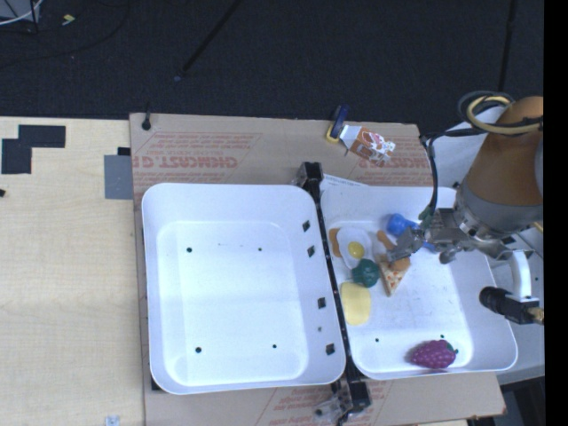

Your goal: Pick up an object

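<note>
The pizza slice toy (pixel 395 273) lies in the right bin (pixel 484 349), directly at the claw (pixel 410 245), its crust end toward the fingertips and its point angled away toward the bin's near edge. Contact between the slice and the fingertips cannot be confirmed; the slice appears to rest on the bin floor rather than between the fingers. Whether the claw is released or clenched cannot be told from this view, as the tips merge with the items beneath them.

A blue object (pixel 399 225) sits just beyond the claw on its far side, touching or nearly touching the tip region. A small orange piece (pixel 384 237) lies just beside the claw, toward the divider. Farther from the claw in that direction are a fried egg toy (pixel 354 248), a dark green object (pixel 365 274) touching the slice's side, and a yellow object (pixel 356 304) nearer the bin's front. A purple, berry-like object (pixel 432 354) lies well apart from the claw, near the front rim.

The left bin (pixel 160 273) lies beyond the divider, well apart from the claw. The arm (pixel 501 171) enters behind the claw, its orange band above the wrist.
</note>
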You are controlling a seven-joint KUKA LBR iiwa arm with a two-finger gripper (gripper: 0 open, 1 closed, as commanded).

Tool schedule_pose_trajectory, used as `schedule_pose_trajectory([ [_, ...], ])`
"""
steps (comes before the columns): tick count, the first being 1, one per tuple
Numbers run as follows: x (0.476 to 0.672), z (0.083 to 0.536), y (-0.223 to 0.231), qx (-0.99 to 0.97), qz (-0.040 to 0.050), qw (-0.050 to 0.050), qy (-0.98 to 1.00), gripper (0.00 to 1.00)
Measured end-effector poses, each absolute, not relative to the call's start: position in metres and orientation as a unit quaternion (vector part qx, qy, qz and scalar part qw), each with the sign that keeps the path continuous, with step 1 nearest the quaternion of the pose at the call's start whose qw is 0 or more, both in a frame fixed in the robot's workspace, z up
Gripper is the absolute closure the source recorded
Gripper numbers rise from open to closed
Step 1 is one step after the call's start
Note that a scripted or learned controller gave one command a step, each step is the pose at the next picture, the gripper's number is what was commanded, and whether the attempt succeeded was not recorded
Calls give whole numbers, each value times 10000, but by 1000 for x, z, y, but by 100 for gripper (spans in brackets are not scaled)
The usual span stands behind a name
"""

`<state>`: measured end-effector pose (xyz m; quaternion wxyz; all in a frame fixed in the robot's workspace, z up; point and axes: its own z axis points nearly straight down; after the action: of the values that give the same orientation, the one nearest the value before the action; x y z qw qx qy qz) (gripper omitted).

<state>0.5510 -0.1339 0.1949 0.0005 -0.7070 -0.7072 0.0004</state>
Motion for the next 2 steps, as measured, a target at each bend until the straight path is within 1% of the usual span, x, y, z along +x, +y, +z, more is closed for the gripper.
schedule_pose_trajectory([
  [1,583,87,-117,-7063,-14,-62,-7079,0],
  [2,613,93,-86,-7067,-5,-52,-7075,0],
])
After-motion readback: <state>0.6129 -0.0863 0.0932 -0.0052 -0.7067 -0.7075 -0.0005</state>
